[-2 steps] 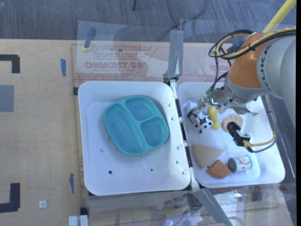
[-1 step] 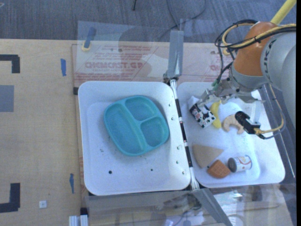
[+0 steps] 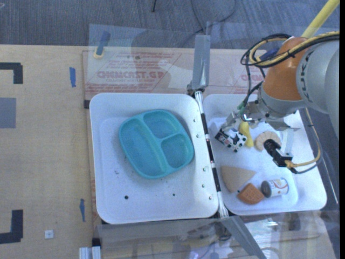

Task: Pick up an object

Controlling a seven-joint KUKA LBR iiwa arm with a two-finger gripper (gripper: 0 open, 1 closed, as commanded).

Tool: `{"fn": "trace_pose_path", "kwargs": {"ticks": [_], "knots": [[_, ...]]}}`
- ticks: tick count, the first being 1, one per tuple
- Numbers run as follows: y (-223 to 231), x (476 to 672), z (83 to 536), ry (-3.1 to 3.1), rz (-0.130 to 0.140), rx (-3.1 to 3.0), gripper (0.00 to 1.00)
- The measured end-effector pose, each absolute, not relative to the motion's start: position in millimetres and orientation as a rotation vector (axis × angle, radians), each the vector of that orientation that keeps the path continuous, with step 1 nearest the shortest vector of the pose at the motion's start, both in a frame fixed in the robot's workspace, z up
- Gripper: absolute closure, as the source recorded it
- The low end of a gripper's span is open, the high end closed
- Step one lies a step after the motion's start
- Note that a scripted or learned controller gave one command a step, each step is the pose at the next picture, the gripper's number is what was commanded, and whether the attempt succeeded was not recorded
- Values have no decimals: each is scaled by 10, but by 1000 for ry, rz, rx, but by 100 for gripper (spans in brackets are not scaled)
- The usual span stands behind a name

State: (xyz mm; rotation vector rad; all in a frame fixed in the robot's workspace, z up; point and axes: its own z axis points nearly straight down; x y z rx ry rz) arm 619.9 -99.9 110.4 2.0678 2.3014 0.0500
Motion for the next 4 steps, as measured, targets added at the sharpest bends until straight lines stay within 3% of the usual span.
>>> {"fn": "trace_pose_path", "kwargs": {"ticks": [1,2,3,4], "knots": [[-1247,6433,1111,2384,49,1970,0],[-1313,6180,878,2512,5,1875,0],[-1332,6197,1000,2504,8,1873,100],[-772,6165,2195,2368,0,2061,100]]}}
